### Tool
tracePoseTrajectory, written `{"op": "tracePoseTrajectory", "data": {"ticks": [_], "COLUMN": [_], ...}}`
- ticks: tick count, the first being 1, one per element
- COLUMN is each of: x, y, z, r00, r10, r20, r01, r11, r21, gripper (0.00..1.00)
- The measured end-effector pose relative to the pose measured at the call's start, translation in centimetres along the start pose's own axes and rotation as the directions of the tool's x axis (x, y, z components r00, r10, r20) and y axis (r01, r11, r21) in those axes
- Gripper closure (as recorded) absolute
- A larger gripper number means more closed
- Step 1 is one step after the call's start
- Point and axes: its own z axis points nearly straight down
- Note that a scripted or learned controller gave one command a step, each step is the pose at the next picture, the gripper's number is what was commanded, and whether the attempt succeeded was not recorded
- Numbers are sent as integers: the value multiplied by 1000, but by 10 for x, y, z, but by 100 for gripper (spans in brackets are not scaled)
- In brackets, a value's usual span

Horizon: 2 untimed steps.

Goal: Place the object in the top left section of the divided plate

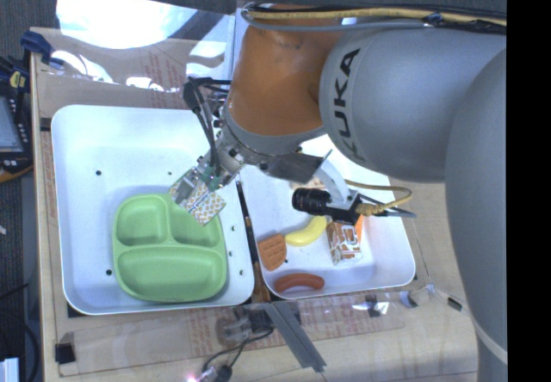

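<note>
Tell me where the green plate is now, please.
In the camera view, the green plate lies in the left bin, toward its lower right corner, with the gripper just above the plate's upper right section.

Green divided plate flat in the left bin, with a small patterned packet tilted over its upper right rim.

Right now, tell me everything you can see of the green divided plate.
The green divided plate looks like matte light-green plastic with rounded corners, lying flat in the left white bin, toward its near right corner. Raised ridges split it into three sections: two small ones along the far side and one wide one along the near side. All three look bare. The gripper sits above its upper right corner with a small patterned object at its tip; whether that touches the plate is unclear.
</note>
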Motion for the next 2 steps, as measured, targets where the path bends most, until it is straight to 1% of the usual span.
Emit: {"op": "tracePoseTrajectory", "data": {"ticks": [1, 2], "x": [15, 14], "y": [33, 33], "z": [76, 76], "r00": [998, 998], "r10": [-56, -55], "r20": [-2, -2], "r01": [56, 55], "r11": [998, 998], "r21": [4, 4], "gripper": [100, 0]}}
